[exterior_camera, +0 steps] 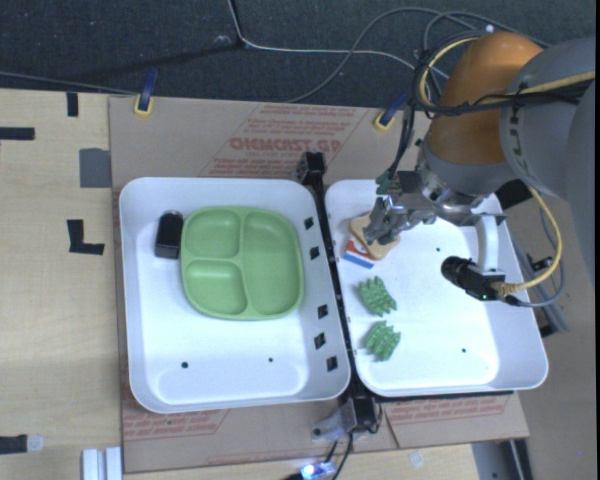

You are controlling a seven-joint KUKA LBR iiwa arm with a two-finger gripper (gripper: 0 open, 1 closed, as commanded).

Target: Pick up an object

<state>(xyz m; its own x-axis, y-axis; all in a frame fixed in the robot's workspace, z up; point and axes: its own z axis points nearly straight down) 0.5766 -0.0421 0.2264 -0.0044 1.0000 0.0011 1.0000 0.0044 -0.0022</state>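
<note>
My gripper (383, 222) is low in the right bin (450, 368), at its upper left part near the divider between the bins. Directly under and beside it lies a small tan and white object with red and blue stripes (363, 251); the gripper covers its upper end. Whether the gripper touches it, I cannot tell. Two green knobbly objects lie just below: one (376, 295) close to the striped object, the other (382, 340) nearer the front.
The left bin (155, 368) holds a green divided plate (242, 262) with a small black block (168, 235) beside its left edge. The arm's orange band (485, 68) and grey wrist hang over the right bin's upper right part.
</note>
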